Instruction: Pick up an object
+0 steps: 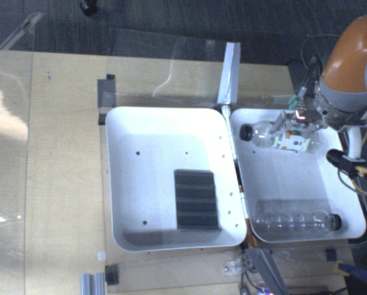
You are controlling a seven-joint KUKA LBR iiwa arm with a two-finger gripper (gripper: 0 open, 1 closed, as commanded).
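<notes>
Here, clear plastic bottle (275,137) under gripper (301,117)

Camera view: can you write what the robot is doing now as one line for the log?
gripper: over labelled bottle, right bin far end | clear bottle: lying at near wall | black ridged tray: left bin

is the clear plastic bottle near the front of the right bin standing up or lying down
Lying down. The clear plastic bottle rests on its side along the front wall of the right white bin, its dark cap pointing right.

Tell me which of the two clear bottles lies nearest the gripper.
The labelled bottle at the right bin's far end, directly beneath the gripper. The plain bottle lies along the near edge.
</notes>
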